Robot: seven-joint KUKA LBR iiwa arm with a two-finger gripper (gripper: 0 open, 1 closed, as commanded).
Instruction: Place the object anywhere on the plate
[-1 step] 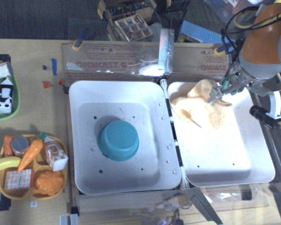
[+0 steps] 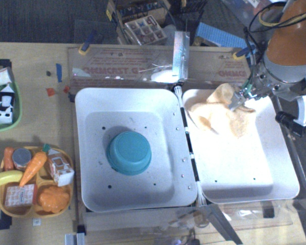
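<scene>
- Setup is a light wooden bench (image 2: 35, 55) with two shallow white bins side by side, left bin (image 2: 86, 111) and right bin (image 2: 275, 177). Dark carpet behind it with some clutter, a wire rack and a blue box.
- A cardboard wall (image 2: 122, 65) runs along the back of the bins. It has red print on it but it's too faint for me to read.
- The blue plate (image 2: 129, 152) (looks more like a flipped bowl tbh) sits roughly mid left bin, round, nothing on it.
- The object seems to be the pale beige floppy thing (image 2: 217, 111) in the back-left part of the right bin. It's pretty washed out by glare, and its long axis runs roughly from the bin's back toward front-right.
- The gripper (image 2: 239, 102) hangs right over the far end of that beige thing. Can't tell how the claw stands.
- Left on the bench: an orange tray (image 2: 0, 198) of toy food with a carrot (image 2: 33, 168) and banana (image 2: 4, 178), plus a green dish (image 2: 14, 117).
</scene>
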